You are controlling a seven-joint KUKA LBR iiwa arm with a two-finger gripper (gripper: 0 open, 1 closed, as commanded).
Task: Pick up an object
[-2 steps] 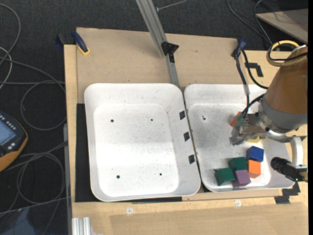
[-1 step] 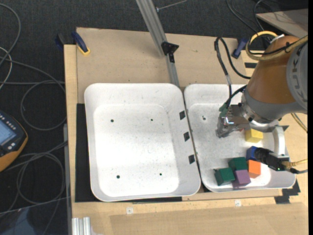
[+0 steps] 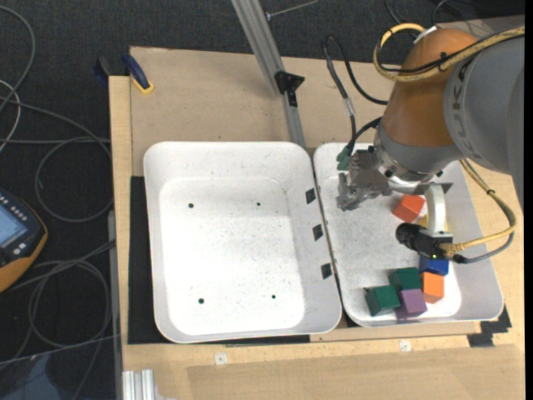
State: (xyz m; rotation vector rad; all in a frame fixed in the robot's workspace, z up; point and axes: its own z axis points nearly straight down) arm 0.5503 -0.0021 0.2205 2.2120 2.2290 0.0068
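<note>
Cluster of small blocks at right white plastic bin's point(image 3: 483, 298) near edge: dark green block point(image 3: 382, 298), purple cube point(image 3: 411, 303), orange cube point(image 3: 434, 285), blue block point(image 3: 434, 265). Metal two-finger gripper point(image 3: 350, 197) above bin's far-left floor, well apart from them; finger state: cannot tell.

I've got two bins side by side on the tabletop point(image 3: 216, 82). The left bin point(image 3: 166, 248) sits beside the right bin point(image 3: 366, 248), rims touching. The blocks point(image 3: 408, 294) cluster in the right bin's near corner, and the gripper point(image 3: 351, 192) hangs over that bin's far half.
</note>
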